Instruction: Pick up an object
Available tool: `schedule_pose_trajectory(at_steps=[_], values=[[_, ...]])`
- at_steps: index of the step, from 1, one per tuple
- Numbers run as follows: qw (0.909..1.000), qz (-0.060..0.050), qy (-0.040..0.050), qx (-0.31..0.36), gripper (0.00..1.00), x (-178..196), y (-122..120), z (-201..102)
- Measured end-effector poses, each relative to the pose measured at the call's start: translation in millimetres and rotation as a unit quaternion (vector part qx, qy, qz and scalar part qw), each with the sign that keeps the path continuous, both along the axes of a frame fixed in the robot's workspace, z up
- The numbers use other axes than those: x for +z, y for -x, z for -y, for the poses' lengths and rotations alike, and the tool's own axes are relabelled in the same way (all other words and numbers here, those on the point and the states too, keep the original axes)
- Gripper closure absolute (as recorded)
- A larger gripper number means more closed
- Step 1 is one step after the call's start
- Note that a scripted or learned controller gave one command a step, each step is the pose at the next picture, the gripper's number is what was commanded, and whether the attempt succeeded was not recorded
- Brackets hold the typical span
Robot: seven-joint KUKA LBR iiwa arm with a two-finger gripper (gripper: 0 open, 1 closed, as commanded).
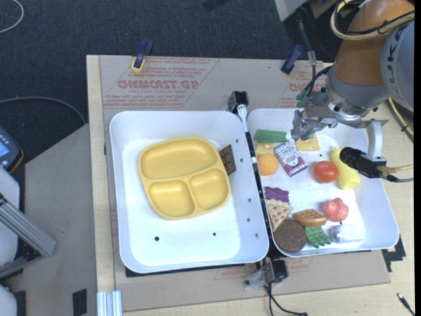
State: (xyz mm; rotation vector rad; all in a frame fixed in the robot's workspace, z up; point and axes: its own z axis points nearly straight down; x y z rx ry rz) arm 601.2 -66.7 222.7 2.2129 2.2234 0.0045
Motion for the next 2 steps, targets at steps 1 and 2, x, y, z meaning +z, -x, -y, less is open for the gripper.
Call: schedule_pose_trajectory(at_steps=[1,2], values=[[1.0,0.0,0.0004,-0.003,1.0,9,8,12],[1.0,-0.005,-0.0011,-0.003,1.0,4,22,7]])
